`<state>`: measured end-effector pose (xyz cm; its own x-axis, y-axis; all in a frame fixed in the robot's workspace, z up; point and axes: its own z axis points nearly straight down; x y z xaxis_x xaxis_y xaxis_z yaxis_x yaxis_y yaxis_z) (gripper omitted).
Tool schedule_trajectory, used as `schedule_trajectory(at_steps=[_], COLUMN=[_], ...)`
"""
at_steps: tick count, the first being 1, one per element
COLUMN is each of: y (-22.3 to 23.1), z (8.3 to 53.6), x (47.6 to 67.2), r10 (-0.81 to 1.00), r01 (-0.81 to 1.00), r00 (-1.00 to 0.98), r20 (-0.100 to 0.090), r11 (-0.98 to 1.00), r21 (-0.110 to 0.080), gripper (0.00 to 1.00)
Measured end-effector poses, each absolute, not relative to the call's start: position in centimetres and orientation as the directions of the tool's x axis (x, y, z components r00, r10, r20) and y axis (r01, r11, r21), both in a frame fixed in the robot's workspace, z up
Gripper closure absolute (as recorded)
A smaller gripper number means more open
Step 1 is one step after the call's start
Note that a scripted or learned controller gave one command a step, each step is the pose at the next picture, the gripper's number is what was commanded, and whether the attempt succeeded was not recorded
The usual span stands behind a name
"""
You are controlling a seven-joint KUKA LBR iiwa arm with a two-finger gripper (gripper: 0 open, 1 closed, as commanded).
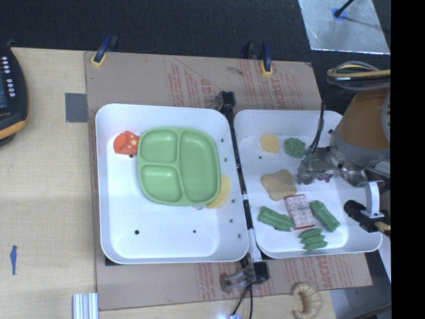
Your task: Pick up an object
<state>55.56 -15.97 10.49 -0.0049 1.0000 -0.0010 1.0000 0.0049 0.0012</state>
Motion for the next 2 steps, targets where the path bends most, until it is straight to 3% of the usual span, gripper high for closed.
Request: schedule_trajectory(at_steps=[1,2], y=[-16.0,-14.0], z=[10.4,9.0], x=[55.5,47.3], r10=[1.000,1.000], r01=[1.000,1.000], r00=[-0.006,-0.005], r20=[-0.001,0.004], r11=[0.006,0.005], r21=[0.000,-0.012], gripper=[0.00,0.00])
